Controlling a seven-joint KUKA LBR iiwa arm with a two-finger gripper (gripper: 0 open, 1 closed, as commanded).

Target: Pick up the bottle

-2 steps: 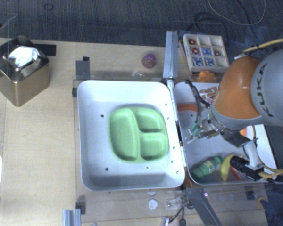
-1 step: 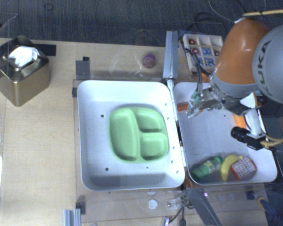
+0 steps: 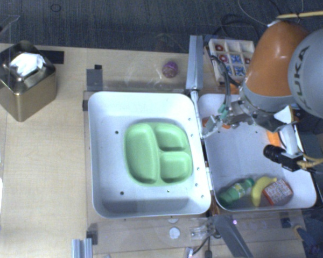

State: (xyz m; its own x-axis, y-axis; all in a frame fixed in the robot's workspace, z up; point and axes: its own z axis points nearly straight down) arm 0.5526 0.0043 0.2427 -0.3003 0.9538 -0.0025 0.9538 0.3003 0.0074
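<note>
The bottle (image 3: pixel 236 192) is green and lies on its side near the front edge of the right bin (image 3: pixel 242 149), close to the front-left corner. My gripper (image 3: pixel 214 123) hangs over the back-left part of that bin, beside the wall shared with the left bin. It is well behind the bottle and apart from it. A small orange thing (image 3: pixel 205 121) shows just beside the gripper's tip; I cannot make out what it is.
A yellow banana (image 3: pixel 261 190) and a red box (image 3: pixel 278 192) lie right of the bottle, touching in a row. A green divided plate (image 3: pixel 158 152) sits in the left bin (image 3: pixel 105 144). Behind the bins are a brass box (image 3: pixel 23 88) and a purple ball (image 3: pixel 170 69).
</note>
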